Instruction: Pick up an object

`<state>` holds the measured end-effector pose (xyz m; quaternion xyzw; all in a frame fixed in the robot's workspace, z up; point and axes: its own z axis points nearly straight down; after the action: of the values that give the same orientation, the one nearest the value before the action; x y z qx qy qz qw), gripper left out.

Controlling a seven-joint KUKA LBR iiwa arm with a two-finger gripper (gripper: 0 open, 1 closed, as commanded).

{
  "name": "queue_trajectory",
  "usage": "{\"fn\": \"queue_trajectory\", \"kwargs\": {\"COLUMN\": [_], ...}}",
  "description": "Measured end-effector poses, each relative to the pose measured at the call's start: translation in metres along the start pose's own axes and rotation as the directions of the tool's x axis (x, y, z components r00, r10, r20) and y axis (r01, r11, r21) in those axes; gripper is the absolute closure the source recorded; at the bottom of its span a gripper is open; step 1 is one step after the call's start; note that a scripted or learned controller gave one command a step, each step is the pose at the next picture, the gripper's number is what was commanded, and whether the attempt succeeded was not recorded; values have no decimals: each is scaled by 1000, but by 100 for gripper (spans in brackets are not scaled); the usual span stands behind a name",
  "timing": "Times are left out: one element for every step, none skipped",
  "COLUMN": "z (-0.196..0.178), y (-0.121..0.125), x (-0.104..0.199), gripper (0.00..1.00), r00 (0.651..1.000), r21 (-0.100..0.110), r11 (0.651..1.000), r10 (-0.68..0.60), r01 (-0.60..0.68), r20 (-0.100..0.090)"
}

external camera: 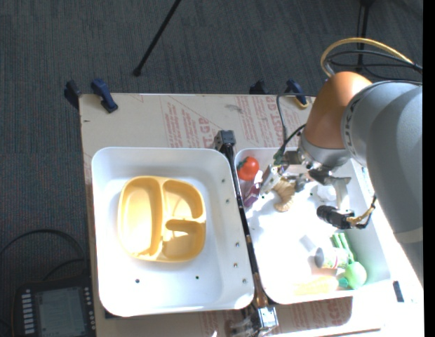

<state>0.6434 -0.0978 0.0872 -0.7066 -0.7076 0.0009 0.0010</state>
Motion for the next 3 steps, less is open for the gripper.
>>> {"fn": "queue_trajectory", "kwargs": {"z": [-11, -102, -100], "y": [0, -18, -63], "x": [0, 63, 36], "gripper": [100, 100, 100], "r00": [1000, 1000, 1000], "r21": [0, -4, 0], "r11": [1000, 1000, 1000], "r10": [-1, -4, 2], "r01": [1, 4, -2], "r20": [0, -1, 0]}}
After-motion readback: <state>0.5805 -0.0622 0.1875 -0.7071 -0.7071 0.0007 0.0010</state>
